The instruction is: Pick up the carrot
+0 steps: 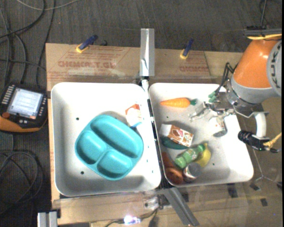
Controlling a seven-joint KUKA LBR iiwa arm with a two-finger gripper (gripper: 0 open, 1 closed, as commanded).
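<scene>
I see my arm [258, 70] reaching in from the right, orange band uppermost, wrist bent down and leftward; my claw [202, 110] hangs low, its fingers spread apart, gripping nothing.

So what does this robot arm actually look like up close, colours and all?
The arm is a rounded grey shell with a broad orange band above the wrist. It ends in a small metal two-finger gripper of silvery, spindly parts, with a dark cable running along its top.
</scene>
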